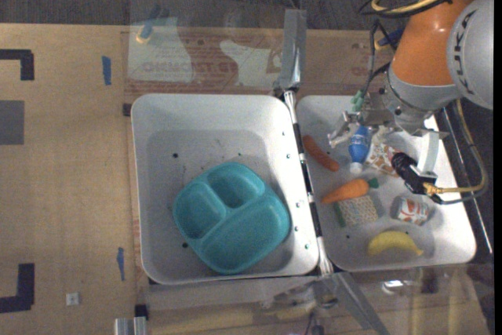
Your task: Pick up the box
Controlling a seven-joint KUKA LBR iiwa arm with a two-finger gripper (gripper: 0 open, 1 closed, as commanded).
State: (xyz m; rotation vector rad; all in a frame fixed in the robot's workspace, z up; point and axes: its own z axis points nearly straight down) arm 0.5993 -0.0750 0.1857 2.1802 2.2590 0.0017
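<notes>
Grey metal gripper (357,124) hangs over the right white bin (463,243) in the approach step; its grip state I cannot tell. The small white-and-red patterned cardboard box (383,156) lies just beside it, touching a blue plastic bottle (359,145). Next, I judge, it must centre and descend.
</notes>
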